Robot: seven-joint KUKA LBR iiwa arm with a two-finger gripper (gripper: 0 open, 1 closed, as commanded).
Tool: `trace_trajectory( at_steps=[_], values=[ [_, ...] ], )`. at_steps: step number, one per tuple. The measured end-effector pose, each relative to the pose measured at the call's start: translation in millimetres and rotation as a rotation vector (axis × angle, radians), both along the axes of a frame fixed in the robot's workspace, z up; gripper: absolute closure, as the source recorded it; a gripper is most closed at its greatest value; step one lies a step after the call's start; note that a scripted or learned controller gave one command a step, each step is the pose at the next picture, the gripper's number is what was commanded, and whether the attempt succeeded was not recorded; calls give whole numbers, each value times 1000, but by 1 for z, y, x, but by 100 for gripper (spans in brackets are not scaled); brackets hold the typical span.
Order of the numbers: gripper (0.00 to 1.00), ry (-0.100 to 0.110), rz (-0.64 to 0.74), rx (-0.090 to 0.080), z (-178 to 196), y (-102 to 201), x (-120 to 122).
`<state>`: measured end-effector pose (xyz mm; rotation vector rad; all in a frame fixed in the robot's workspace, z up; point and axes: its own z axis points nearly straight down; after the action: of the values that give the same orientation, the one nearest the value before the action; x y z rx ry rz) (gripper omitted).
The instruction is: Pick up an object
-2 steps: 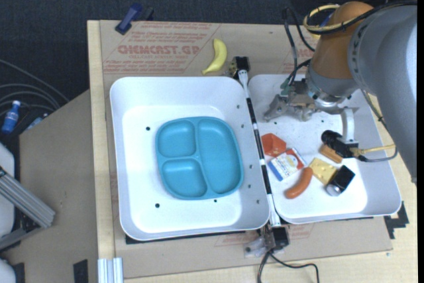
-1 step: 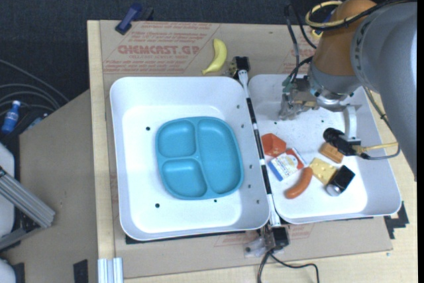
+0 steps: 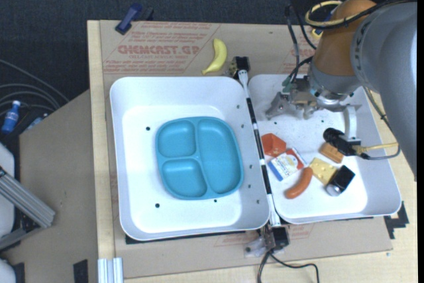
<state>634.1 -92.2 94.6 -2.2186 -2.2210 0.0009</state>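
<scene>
Hovering near the right bin (image 3: 371, 205)'s far edge, the pincer (image 3: 291, 105)'s state is indiscernible; toys (image 3: 298, 166) cluster nearer.

Right bin: crowded front, open back

Small items (image 3: 301, 169) cluster across the right bin (image 3: 377, 199) front; the arm (image 3: 344, 43) overhangs its rear. Left bin (image 3: 132, 103) margins surround a blue tray (image 3: 199, 157).

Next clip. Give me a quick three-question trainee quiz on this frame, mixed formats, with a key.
1. True or false: the blue divided tray lies in the right bin.
2. Which lies outside both bins? A) sausage B) banana C) cheese wedge
3. Fill in: the gripper is over the ___ part of the right bin.

Key: 1 false, it lies in the left bin; 2 B; 3 far (upper).
</scene>
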Motion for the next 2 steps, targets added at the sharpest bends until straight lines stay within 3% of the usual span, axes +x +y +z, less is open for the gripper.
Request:
trace_trajectory(
  at_steps=[1,2],
  values=[
    [100,-1,0,0,10,0,0],
    [0,-1,0,0,10,0,0]
  ],
)
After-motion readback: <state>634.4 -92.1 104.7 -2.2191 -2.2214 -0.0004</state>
